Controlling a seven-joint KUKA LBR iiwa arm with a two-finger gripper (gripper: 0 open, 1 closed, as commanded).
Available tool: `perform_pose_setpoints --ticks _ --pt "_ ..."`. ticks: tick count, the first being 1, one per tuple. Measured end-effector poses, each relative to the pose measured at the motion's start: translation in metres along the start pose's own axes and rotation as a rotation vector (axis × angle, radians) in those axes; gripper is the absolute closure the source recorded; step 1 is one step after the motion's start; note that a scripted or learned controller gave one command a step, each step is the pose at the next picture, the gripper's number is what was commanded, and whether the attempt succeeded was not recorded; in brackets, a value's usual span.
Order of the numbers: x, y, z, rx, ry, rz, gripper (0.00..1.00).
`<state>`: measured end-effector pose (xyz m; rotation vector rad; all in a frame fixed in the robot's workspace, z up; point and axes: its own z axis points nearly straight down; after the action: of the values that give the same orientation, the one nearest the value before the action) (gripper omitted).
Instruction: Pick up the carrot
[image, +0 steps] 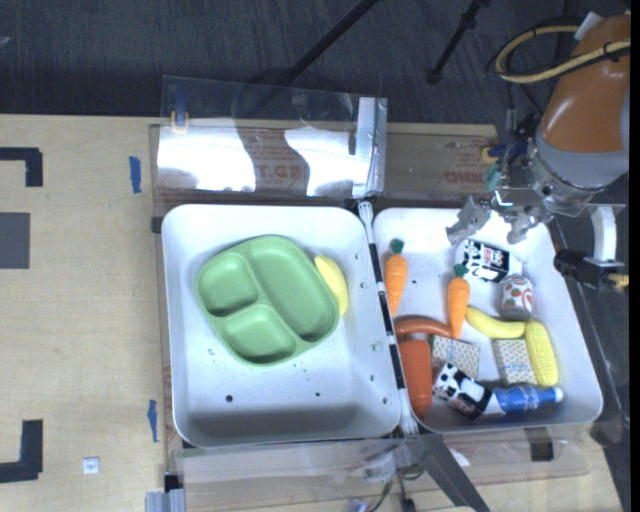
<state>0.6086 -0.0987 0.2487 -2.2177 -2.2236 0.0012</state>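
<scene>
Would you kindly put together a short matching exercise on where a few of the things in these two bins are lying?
Things:
1. green divided plate
2. blue bottle
3. corn cob
4. gripper

Places:
A. over the far end of the right bin, above the black-and-white carton
B. in the left bin, beside a yellow piece
C. at the near edge of the right bin, lying on its side
D. along the right side of the right bin, next to the banana

Pairs: 1-B, 2-C, 3-D, 4-A
</scene>
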Motion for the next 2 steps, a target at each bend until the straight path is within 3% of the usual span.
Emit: perform_pose_setpoints --ticks 1,2 --pt "-0.011 -0.018 0.162 -0.006 0.000 0.097 0.00" --pt "-0.012 -0.017 0.151 -0.010 0.000 0.101 1.00"
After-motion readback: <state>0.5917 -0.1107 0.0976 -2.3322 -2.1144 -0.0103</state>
